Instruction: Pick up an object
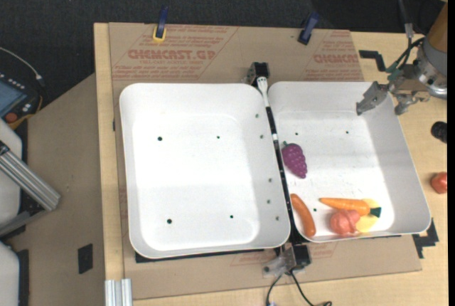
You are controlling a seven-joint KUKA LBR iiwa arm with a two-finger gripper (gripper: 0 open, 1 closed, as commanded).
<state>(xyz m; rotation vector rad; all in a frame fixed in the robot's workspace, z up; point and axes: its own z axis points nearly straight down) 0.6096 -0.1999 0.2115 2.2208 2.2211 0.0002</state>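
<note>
Purple grape cluster [294, 159] lay in the right bin [398, 155], hard against the divider between the two bins, well apart from the other pieces. Looked like a light moulded toy, bumpy, probably stiff plastic; judged it would take a pinch across its narrow width, though the nearby wall left little room for a finger on that side. Toward the bin's near edge: an orange-red sausage-like piece [303, 215] lying at a slant, a carrot [344, 204] lying across, and a pink lump [343, 223] touching a small yellow piece [365, 224]. The clustered three seemed a harder target; smooth rounded skins likely to slip. Left bin [142, 155] sat beside it on the cardboard-covered table [213, 48]. Tool [384, 98] hung above the right bin's far right corner, well apart from every object, its two fingers spread with nothing between them. Task judged not yet begun in earnest; a descent over one piece was needed.
</note>
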